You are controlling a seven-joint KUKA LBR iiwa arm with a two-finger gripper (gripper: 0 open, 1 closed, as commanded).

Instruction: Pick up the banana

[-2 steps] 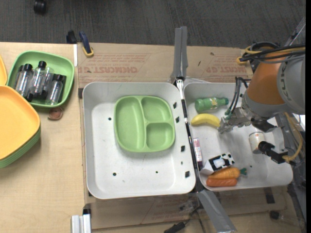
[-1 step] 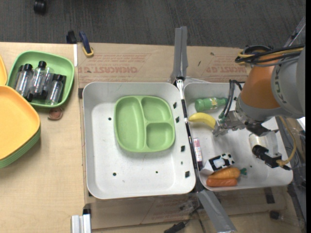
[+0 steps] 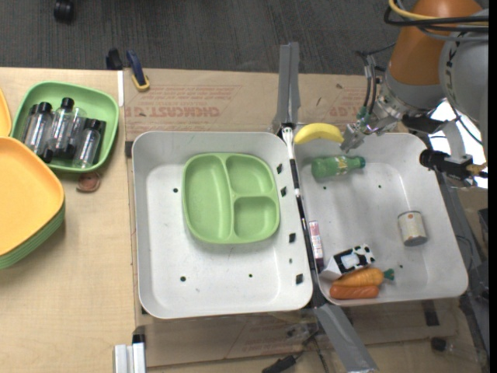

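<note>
Camera view: my hand point(image 3: 356, 135), grip state unclear, hovers just right of the curved yellow banana point(image 3: 318, 134) in the right white bin's point(image 3: 435, 286) far-left corner.

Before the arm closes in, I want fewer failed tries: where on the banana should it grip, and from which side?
Grip the banana around its middle, coming down from above. It lies flat at the right bin's far left corner, arched, long axis left-right, so fingers should span its narrow width. The pincer sits by its right end; the green bottle lies just in front, crowding a low approach.
</note>
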